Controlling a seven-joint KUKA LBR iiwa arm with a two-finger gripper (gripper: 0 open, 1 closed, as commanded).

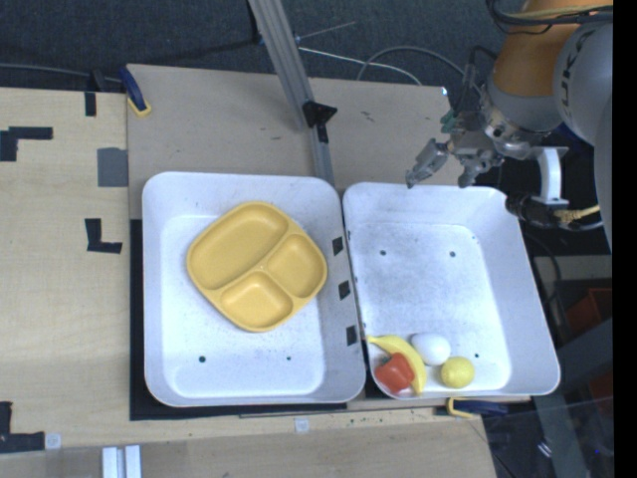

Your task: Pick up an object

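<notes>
2 shallow white bins are seen side by side on the bench. the left bin (164, 267) holds a yellow divided tray (256, 265) with 3 compartments, lying flat near the bin's middle. in the right bin (498, 267), 4 small items are gathered at the near edge: a yellow banana (402, 351) curving around a red piece (394, 371), a white egg-like ball (431, 348) just right of the banana, and a small yellow round fruit (457, 371) beside the ball. the gripper (444, 168) is positioned at the far edge of the right bin, well apart from the items. its 2 fingers are seen spread apart, with nothing between them. a grey metal pole (284, 48) slants across the far side of the bench.
</notes>
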